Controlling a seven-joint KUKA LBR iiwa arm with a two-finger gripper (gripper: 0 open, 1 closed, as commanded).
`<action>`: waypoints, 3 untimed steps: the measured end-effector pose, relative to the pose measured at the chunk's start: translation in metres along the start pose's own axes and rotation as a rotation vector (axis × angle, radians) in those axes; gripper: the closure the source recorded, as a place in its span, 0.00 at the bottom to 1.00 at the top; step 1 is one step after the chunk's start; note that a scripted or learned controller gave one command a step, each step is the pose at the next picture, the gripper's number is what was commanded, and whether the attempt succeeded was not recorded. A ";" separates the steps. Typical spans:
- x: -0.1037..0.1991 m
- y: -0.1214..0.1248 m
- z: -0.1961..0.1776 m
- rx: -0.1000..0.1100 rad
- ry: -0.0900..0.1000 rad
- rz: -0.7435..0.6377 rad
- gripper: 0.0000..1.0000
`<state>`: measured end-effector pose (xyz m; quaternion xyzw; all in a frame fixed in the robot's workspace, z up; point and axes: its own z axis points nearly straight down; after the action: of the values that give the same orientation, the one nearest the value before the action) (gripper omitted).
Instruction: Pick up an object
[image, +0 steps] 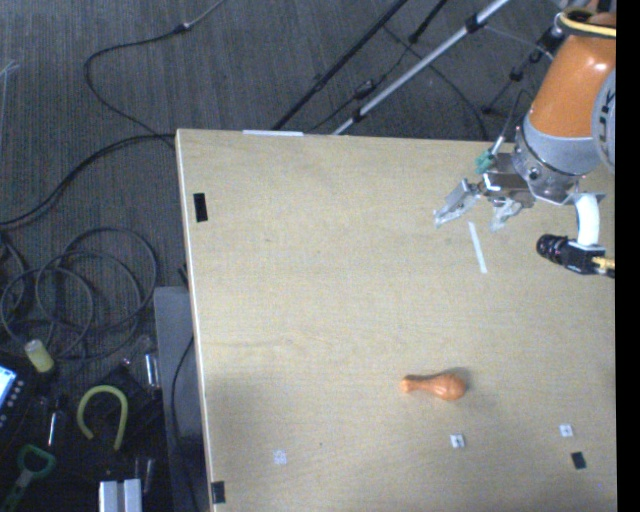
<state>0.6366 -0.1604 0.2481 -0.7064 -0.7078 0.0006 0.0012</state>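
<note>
Nearest you, along the bottom of the camera view, the tan bench top (320, 300) carries a few small markers: a pale square (457, 440) just below the orange object, another pale square (565, 430) further right, and a small black mark (578, 460) beside that one. Just above them you will find the thing to be picked up, an orange pear-shaped object (436, 386), lying on its side on the bare board with its narrow neck pointing left and its rounded end to the right. Nothing touches it. Moving up the board, a short white stick (478, 247) lies flat at a slant, just below the gripper and well apart from the orange object. The gripper (478, 210) hangs over the upper right part of the board, its fingers spread apart with nothing between them; the left finger (452, 207) reaches out toward the left, the other points down near the top of the white stick. Behind it you see the grey wrist and the orange band (570, 85) of the arm entering from the right. A black rectangular mark (200, 207) sits near the board's left edge. Off the board to the left, dark cables (70, 280) loop across the grey carpet, with a green hook-shaped tool (100, 410) among them.
</note>
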 end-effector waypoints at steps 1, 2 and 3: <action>-0.032 0.020 0.158 0.000 -0.002 -0.211 0.00; -0.022 0.033 0.140 -0.004 -0.004 -0.415 0.00; -0.009 0.032 0.164 -0.001 -0.003 -0.450 0.00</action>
<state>0.6683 -0.1689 0.0841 -0.5306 -0.8476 0.0010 -0.0004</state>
